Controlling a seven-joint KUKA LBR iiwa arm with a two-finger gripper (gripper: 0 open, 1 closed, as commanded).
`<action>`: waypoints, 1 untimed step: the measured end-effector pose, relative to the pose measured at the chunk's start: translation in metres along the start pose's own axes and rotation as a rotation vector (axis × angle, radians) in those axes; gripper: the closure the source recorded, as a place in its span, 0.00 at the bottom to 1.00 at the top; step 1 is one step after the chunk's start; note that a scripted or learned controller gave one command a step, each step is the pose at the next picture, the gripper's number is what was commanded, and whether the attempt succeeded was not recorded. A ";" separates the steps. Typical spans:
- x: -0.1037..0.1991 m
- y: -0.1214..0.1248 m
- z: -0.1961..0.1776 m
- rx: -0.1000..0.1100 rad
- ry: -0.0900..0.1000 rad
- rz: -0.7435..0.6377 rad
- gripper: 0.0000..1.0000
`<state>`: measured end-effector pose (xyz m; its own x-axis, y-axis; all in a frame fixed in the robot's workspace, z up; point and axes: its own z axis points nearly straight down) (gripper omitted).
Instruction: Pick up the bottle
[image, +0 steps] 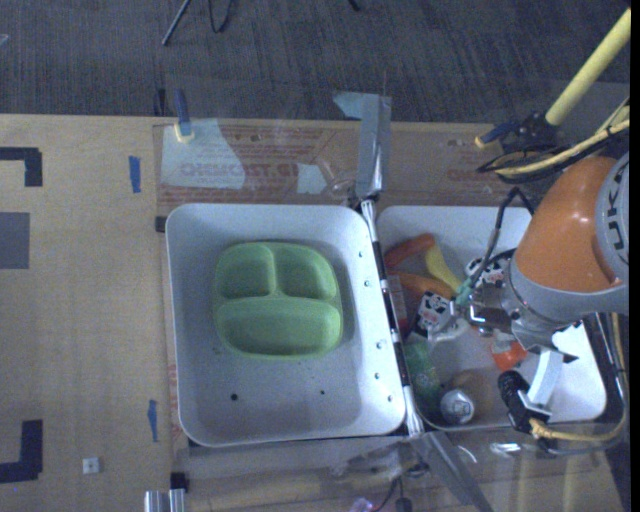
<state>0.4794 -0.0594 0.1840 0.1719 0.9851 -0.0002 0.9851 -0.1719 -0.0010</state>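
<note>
The arm (575, 240) is reaching in over the right bin (590, 395), its gripper (452, 318) hanging above the bin's crowded left half; whether it is spread or pinching anything cannot be told. The bottle (424, 370), green and slim, is lying along the bin's left wall, just beside a metal can (457, 406) near the front rim. An orange piece (410, 248) and a yellow piece (441, 268) are sitting toward the back. The left bin (200, 400) is offering open floor around a smooth green divided plate (279, 299).
</note>
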 end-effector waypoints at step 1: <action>-0.043 0.010 0.052 0.003 0.001 0.066 0.00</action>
<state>0.4819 -0.1036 0.1317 0.2368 0.9716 0.0002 0.9716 -0.2368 -0.0039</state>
